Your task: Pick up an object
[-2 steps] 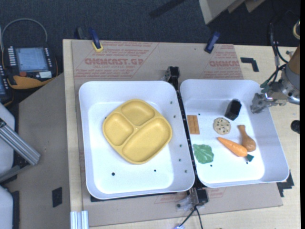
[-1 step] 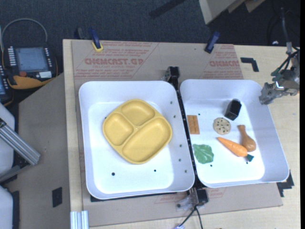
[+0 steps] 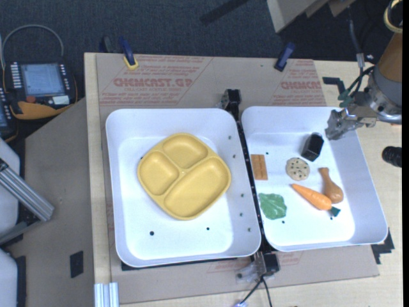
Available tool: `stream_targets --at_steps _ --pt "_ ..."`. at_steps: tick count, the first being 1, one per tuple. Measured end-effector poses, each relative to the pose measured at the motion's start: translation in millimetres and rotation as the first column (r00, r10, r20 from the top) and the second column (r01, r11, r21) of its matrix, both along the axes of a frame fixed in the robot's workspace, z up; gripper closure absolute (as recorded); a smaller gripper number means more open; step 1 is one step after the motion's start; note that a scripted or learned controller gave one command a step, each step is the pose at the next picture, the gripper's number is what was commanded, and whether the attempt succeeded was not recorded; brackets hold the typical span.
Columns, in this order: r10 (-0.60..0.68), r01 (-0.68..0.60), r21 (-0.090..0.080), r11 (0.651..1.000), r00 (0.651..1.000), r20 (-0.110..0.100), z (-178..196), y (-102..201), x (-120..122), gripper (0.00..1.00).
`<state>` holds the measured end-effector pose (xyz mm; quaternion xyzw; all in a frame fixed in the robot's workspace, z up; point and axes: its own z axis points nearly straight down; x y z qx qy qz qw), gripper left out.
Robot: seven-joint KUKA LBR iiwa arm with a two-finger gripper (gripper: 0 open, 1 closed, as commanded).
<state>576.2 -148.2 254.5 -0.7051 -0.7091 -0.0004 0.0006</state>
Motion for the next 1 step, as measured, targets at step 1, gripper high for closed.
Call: stream_targets --at_steps 1 --pt "-0.001 0.001 0.0 1.0 1.0 -0.002 -5.0 61.6 -1.0 1.0"
